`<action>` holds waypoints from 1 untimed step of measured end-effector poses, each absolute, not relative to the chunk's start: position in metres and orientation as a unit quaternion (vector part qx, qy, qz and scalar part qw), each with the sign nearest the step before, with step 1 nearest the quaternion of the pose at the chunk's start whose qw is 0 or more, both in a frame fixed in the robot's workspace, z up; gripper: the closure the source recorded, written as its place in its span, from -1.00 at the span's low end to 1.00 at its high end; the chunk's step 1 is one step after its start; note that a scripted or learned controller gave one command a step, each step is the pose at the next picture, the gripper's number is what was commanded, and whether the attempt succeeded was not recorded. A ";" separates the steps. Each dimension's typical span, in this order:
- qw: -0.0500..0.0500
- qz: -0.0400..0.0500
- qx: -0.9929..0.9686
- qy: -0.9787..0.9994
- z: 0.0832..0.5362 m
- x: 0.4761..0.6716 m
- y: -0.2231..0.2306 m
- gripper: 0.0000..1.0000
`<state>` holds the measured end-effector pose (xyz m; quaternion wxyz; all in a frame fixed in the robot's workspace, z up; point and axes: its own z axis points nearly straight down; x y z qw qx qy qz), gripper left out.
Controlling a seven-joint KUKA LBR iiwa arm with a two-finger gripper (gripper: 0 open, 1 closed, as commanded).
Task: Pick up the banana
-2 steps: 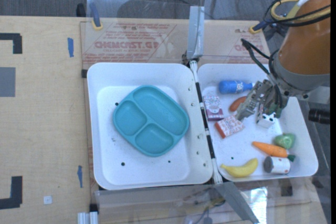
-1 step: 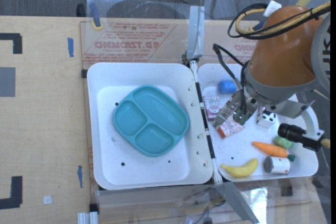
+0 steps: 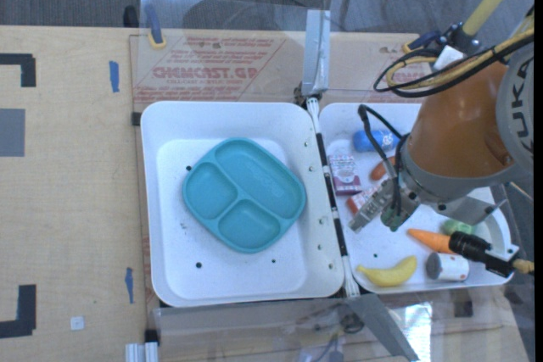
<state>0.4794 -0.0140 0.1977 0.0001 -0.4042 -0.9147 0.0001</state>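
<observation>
Your gripper (image 3: 376,213) hovers over the right bin (image 3: 502,226), above the banana (image 3: 389,273) lying near its front edge; you cannot tell its jaw state.

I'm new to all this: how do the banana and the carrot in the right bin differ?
The banana is yellow and curved; the carrot is orange, straight and tapered. The banana lies nearer the bin's front edge, the carrot behind it, closer to the arm. Both lie flat in the right bin, away from the hand.

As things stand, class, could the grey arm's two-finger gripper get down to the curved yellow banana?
Probably yes: the curved yellow banana lies uncovered near the right bin's front wall, with the gripper above it and nothing between.
</observation>
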 end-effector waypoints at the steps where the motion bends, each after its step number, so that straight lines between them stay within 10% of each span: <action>1: -0.002 -0.001 -0.371 -0.929 0.303 0.501 0.073 1.00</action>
